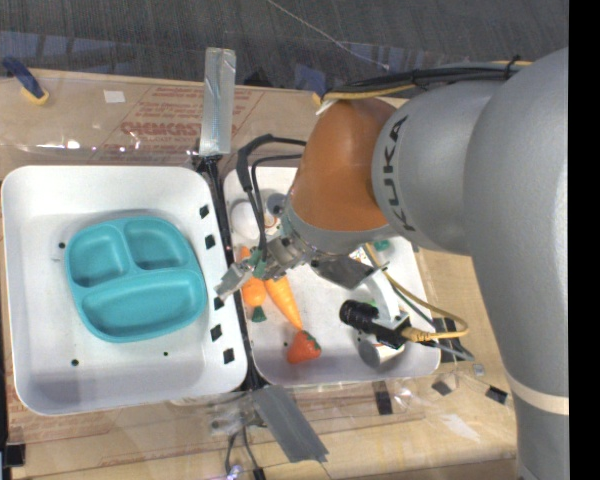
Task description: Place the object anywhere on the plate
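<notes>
1. The grey KUKA arm comes in from the right and covers most of the right bin; its orange band sits above the wrist.
2. The left white bin holds the plate; the right white bin holds the toy foods, and much of it is hidden under the arm.
3. The teal plate has three compartments and lies flat in the middle of the left bin. Nothing lies on it.
4. The gripper is low at the left side of the right bin, just beside the wall between the two bins. Its fingers stand around the top end of an orange carrot, and they seem closed on it, but the contact is partly hidden.
5. The carrot lies at a slant in the right bin, well apart from the plate.
6. A small red-orange strawberry-like toy lies just below the carrot's lower tip.
7. A small green piece lies just left of the carrot.
</notes>
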